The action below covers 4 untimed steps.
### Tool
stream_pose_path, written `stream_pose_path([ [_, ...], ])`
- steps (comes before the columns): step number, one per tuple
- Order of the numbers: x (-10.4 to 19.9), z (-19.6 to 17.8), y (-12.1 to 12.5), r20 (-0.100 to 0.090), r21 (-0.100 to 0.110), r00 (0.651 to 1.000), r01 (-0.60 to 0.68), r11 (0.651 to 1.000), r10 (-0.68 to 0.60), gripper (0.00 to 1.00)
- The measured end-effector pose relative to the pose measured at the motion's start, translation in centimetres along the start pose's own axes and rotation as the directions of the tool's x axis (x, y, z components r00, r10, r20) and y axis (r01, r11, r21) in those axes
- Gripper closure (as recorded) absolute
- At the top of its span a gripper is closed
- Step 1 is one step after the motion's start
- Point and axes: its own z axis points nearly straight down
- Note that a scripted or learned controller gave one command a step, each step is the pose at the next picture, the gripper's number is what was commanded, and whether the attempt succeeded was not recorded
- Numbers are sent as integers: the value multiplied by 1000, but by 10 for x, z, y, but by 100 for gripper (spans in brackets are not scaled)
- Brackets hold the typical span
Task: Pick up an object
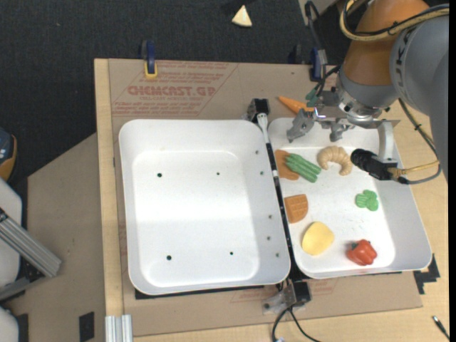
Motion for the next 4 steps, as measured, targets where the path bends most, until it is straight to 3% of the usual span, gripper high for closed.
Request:
stream_pose_path([
  [1,-35,111,24,0,14,1000,-9,1000,9,0],
  [2,-33,94,26,1,5,1000,-5,1000,5,100],
  [3,137,-1,32,-6,-1,1000,9,1000,-9,100],
  [4,99,-77,32,1,2,1000,-8,1000,8,100],
])
